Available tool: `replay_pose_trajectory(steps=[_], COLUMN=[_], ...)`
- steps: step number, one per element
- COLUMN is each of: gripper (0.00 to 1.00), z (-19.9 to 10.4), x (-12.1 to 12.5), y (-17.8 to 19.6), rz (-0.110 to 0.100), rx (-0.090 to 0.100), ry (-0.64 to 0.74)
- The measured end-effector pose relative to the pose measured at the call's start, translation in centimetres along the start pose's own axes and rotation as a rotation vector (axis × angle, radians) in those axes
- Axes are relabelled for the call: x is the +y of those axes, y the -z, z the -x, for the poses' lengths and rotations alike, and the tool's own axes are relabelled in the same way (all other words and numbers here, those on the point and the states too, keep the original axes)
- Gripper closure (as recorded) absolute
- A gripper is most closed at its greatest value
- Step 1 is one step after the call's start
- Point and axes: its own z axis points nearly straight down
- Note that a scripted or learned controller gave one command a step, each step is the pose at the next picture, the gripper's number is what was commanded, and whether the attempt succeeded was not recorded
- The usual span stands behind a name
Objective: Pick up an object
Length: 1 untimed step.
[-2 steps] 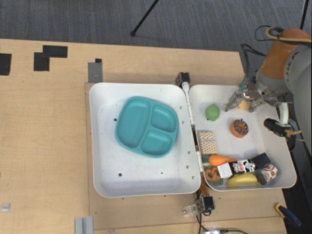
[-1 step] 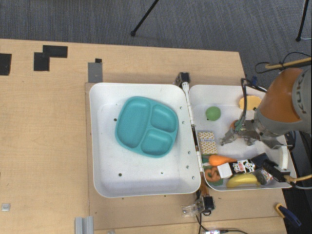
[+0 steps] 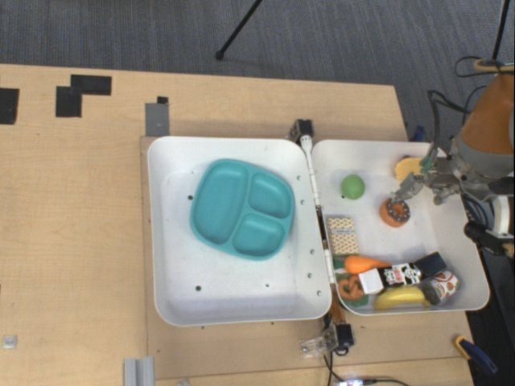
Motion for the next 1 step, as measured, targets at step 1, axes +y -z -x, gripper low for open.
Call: replay_pose_trajectory(steps=[1], gripper=[0.00], z=[0.49], x=[7.24], y=[-4.38], rz=[-0.006], rx=[0.009], ry=[0.004])
